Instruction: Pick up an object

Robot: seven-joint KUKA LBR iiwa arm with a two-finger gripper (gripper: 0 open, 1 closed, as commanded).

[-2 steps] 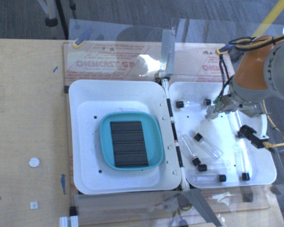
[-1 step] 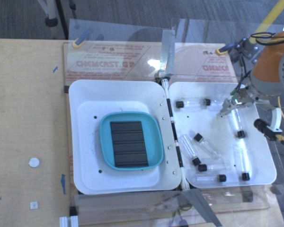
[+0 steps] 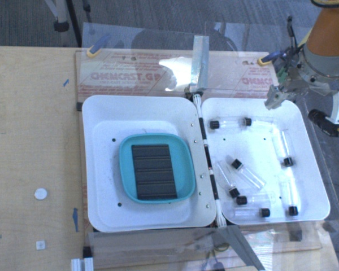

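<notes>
Fingers (image 3: pixel 274 99) above right bin's far corner, vials (image 3: pixel 246 176) well below, apart

From my screen I see the arm (image 3: pixel 326 33) with its broad orange band above a grey wrist. Thin dark cables and a bit of blue run along it, and the gripper (image 3: pixel 276 97) looks pale grey metal.

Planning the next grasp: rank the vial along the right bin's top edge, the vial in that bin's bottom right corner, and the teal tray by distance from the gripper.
1. Top-edge vial, just left of the gripper.
2. Bottom-right vial, right bin's near corner.
3. Teal tray, left bin.
</notes>
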